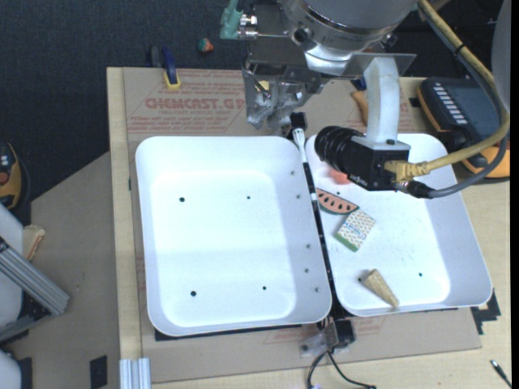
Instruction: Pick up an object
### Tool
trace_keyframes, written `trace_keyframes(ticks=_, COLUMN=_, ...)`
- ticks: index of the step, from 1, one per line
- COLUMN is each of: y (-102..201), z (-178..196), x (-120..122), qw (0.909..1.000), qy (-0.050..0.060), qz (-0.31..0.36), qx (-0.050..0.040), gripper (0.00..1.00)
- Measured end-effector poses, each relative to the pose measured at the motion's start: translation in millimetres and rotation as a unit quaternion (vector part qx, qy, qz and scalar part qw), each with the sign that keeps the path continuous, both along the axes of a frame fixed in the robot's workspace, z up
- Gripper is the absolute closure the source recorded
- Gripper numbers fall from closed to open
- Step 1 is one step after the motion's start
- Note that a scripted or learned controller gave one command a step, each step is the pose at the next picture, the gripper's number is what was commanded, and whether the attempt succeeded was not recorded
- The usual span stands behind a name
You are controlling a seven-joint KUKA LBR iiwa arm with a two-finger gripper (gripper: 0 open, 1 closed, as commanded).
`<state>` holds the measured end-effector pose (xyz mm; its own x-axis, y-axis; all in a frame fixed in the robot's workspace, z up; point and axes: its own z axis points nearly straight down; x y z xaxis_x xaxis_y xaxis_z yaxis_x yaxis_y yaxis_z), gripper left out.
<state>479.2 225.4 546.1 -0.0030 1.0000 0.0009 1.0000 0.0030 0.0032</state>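
The brown board [195, 100] under the bins bears red lettering reading "CHEMCAST G P", partly covered. The gripper [272, 104] hangs above the far edge of the bench, beyond the left bin [219, 225]; whether its jaws are spread or pressed together cannot be told, and nothing is seen between them. In the right bin [438, 250] lie a watermelon slice [335, 202], a patterned block [355, 229] just beside it, and a cone [379, 287] nearer the front rim, apart from both.
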Motion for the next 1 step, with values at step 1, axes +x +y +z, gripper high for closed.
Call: trace_keyframes(ticks=1, y=0.0, z=-0.6, x=0.0, qw=1.0000, qy=0.001, qz=0.000, qx=-0.0003, gripper=0.00)
